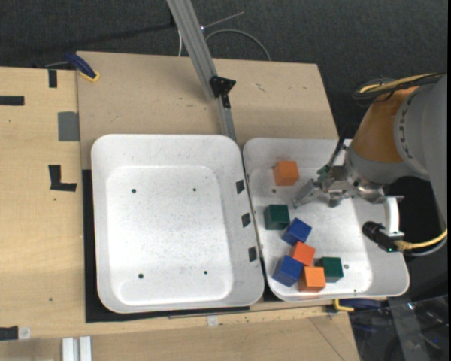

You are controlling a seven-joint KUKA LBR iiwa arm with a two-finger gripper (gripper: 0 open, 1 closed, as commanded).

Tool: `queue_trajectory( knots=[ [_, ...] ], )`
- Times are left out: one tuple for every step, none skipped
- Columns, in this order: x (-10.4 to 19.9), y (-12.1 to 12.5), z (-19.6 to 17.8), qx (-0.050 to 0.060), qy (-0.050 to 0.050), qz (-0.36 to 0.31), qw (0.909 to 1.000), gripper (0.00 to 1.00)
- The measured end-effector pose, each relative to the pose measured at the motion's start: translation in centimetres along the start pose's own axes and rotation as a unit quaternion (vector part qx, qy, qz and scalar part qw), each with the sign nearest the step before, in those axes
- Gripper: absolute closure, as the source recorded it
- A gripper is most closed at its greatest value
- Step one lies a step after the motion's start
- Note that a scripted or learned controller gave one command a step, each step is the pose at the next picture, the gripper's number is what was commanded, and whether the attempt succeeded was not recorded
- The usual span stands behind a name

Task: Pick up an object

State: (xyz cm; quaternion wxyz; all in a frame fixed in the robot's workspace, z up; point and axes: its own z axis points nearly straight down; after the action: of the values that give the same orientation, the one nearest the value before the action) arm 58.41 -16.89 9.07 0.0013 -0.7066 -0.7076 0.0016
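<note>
The arm [395, 138] reaches in over the right bin [376, 273], its orange band above the wrist. The hand [307, 194] is low over the bin floor, pointing toward the bin's left wall; whether it is apart or together cannot be told. An orange cube [286, 173] lies just beyond the hand, toward the bin's far edge. A green cube [276, 216] lies just on the hand's near side. Further toward the bin's near edge, blue, orange and green cubes [304, 262] cluster. The left bin [169, 224] adjoins the right bin on the worktop [30, 201].
</note>
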Motion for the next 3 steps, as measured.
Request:
queue_trajectory(
  knots=[
    [0.1,0.0,-1.1,0.000,0.000,-0.001,1.0000,1.00],
    [-0.6,0.1,-5.5,-0.003,0.000,0.001,1.0000,1.00],
    [-0.1,-0.6,-10.4,-0.004,0.000,0.000,1.0000,1.00]
  ],
)
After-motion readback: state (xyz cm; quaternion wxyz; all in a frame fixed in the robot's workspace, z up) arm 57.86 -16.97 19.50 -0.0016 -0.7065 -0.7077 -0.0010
